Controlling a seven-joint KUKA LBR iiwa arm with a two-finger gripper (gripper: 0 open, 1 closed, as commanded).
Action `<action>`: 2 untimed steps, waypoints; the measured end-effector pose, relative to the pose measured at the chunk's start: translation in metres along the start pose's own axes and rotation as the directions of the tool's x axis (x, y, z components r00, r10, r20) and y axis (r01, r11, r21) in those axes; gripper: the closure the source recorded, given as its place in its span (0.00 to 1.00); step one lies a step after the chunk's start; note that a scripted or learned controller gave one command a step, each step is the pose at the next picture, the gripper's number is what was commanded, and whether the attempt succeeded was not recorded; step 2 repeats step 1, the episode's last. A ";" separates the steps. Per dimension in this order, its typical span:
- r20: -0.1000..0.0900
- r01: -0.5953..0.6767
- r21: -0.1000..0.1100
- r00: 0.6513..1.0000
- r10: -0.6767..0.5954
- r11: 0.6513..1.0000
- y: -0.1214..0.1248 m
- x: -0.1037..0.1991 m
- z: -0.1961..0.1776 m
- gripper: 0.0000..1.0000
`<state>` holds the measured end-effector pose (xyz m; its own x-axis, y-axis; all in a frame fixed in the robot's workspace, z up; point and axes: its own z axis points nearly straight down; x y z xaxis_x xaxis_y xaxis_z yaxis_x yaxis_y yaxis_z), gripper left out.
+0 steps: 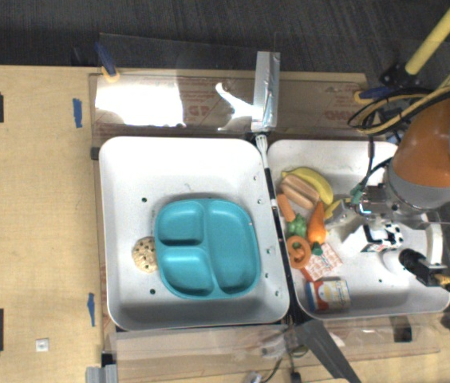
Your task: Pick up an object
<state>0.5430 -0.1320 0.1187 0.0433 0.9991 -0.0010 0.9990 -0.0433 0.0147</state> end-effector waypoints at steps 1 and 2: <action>0.000 0.011 0.007 1.000 -0.011 1.000 0.049 0.034 0.033 0.00; 0.000 0.011 0.007 1.000 -0.011 1.000 0.049 0.034 0.033 0.00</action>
